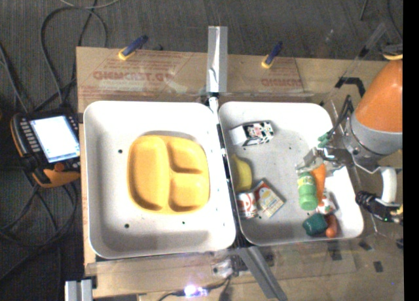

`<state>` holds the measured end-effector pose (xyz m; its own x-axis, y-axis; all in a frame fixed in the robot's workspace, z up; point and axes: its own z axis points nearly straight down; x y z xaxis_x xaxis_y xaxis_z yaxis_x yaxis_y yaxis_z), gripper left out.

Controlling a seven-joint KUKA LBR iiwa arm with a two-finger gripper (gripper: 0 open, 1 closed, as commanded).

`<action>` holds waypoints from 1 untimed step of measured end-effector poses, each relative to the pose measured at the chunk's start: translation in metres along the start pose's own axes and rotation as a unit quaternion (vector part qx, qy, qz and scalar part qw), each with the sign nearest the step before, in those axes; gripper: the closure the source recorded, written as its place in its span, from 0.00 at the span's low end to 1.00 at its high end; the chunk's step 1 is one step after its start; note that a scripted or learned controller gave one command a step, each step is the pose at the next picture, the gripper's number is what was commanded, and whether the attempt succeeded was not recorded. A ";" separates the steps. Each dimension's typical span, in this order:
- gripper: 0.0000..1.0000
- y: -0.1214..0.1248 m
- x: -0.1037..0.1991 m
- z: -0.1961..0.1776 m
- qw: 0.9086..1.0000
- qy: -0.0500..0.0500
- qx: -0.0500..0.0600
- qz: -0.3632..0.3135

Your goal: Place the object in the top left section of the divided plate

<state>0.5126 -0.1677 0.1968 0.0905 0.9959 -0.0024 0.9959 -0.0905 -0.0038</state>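
Above the right end of the right white bin, beside an orange carrot-shaped toy and a green bottle-shaped toy, the gripper is seen, its opening not to be told, so one piece should be gripped squarely before it is carried to the yellow divided plate, left of this bin.

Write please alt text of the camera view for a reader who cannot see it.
A yellow divided plate lies in the left white bin, nothing on it. The right white bin holds small toys, among them a green bottle and a carrot, beside the gripper.
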 end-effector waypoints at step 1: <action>1.00 -0.023 -0.013 0.005 0.999 0.000 0.000 -0.032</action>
<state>0.4880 -0.1787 0.1914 0.0260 0.9997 -0.0013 0.9997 -0.0260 -0.0046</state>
